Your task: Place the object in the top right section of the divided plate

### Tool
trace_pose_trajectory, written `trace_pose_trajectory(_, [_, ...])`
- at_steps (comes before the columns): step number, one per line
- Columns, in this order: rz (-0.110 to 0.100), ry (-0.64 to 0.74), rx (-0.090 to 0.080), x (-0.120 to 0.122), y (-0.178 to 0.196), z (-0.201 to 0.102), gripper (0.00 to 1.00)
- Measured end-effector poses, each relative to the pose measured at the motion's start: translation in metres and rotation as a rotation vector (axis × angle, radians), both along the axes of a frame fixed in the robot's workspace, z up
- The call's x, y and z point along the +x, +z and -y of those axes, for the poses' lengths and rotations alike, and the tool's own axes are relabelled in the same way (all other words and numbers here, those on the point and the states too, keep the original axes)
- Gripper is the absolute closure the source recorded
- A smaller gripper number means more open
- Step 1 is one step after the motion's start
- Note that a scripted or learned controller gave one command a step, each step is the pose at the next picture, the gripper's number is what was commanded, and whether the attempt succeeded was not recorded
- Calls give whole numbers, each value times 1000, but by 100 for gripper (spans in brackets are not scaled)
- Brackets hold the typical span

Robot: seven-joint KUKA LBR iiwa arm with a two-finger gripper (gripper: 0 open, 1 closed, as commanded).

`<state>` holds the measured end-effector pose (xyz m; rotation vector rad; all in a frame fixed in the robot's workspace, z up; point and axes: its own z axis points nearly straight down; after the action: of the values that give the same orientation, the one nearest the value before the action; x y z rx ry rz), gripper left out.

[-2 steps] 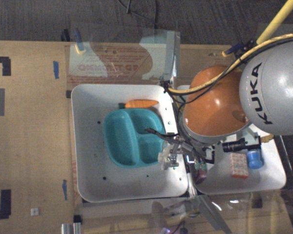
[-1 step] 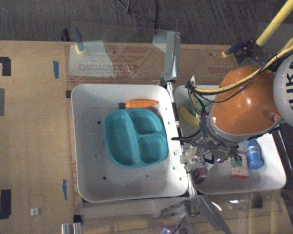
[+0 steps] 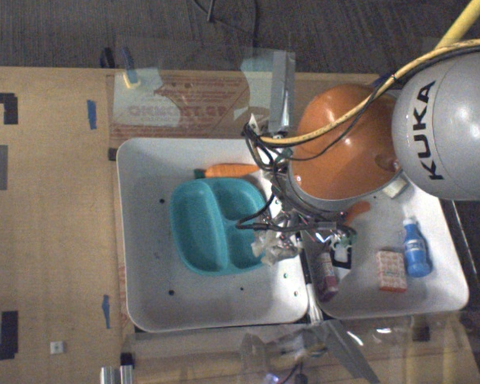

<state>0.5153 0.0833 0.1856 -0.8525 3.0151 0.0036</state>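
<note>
Divided plate [image 3: 212, 224], teal, lies in the left white bin [image 3: 144, 238]; gripper [image 3: 282, 238] hovers at its right edge, grip state indiscernible; tan bench [image 3: 48, 238] around.

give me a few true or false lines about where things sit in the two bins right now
1. The teal divided plate lies in the left bin. True.
2. The blue bottle lies on the plate. False: it lies in the right bin, beside a small red and white box.
3. An orange carrot-like thing lies just beyond the plate's far edge. True.
4. The arm reaches in from the left. False: it comes from the right, over the seam between the bins.
5. The dark bottle stands on the wooden bench. False: it lies in the right bin near the seam.
</note>
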Motion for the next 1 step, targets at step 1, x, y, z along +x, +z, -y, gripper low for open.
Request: trace_pose_trajectory(1, [1, 360, -3, 15, 0, 64, 100])
